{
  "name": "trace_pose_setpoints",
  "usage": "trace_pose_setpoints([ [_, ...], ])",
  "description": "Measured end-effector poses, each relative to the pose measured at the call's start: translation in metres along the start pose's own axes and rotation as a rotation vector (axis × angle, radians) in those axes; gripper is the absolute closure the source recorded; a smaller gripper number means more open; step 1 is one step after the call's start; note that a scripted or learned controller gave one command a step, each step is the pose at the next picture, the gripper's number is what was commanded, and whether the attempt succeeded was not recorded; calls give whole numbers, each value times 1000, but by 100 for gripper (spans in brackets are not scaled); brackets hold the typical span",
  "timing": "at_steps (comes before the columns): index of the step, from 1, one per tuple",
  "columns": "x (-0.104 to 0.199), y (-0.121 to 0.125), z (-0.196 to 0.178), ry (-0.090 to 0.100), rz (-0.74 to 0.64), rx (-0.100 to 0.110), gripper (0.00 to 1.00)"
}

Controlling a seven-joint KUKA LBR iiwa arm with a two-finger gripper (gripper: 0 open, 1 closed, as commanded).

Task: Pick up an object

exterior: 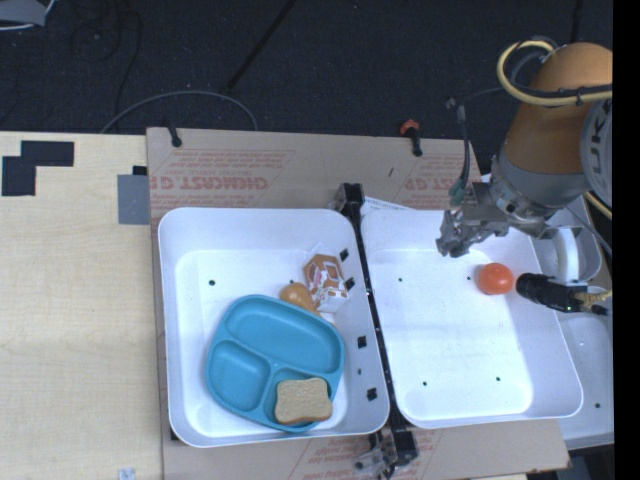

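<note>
My dark two-finger gripper (458, 240) hangs over the upper part of the right-hand shallow white bin (455, 398); whether it is spread or pressed together I cannot tell, and nothing visible sits in it. The nearest candidate is the small round orange-red ball (494, 279) — it rests on that bin's floor, close by, down and to the right of my tip in the camera view. Being round, it has no long axis to line up with — I judge a short shift that way is needed.
</note>
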State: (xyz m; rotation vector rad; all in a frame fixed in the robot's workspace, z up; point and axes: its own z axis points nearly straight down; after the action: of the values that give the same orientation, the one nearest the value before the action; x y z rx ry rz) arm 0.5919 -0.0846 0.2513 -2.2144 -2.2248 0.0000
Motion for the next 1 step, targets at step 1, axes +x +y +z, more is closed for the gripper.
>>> trace_pose_setpoints([
  [1,61,5,12,1,0,3,100],
])
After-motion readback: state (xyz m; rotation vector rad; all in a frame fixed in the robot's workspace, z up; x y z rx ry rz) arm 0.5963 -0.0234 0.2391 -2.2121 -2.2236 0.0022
